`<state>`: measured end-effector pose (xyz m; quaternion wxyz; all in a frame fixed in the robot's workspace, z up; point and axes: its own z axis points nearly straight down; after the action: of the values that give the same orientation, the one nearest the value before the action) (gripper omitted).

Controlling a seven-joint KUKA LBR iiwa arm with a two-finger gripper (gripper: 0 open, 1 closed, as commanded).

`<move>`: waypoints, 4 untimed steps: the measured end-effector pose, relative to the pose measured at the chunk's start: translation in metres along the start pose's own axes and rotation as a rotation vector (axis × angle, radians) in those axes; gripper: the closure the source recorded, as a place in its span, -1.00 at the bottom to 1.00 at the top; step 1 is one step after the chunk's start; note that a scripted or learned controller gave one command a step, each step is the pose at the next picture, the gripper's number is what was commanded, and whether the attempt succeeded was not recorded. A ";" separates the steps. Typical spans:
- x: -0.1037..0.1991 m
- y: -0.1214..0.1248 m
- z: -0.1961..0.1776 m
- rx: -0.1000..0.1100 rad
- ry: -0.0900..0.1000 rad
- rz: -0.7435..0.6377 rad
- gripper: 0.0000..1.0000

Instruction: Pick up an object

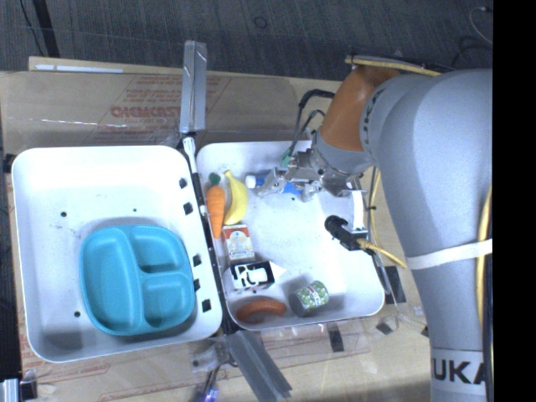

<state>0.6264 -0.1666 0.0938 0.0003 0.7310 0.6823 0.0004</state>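
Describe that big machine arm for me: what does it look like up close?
The arm is a thick, rounded grey tube with smooth joints and an orange band above the wrist. White letters, partly cut off, mark its base near the bottom. A pale strap crosses its body, and thin black cables loop beside the wrist. At the tip sits a small metallic gripper with bits of blue.

Grey arm [435, 182] was extended in from right, bent down at slant. Orange band [345, 111] was seen above wrist. Gripper [289, 178] was lowered at far end of arm, pointed left; metal parts blurred, finger state not made out.
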 end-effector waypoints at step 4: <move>-0.006 0.031 0.001 0.007 0.003 -0.328 -1.00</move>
<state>0.6571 -0.1752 0.0927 -0.0030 0.6097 0.7926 -0.0010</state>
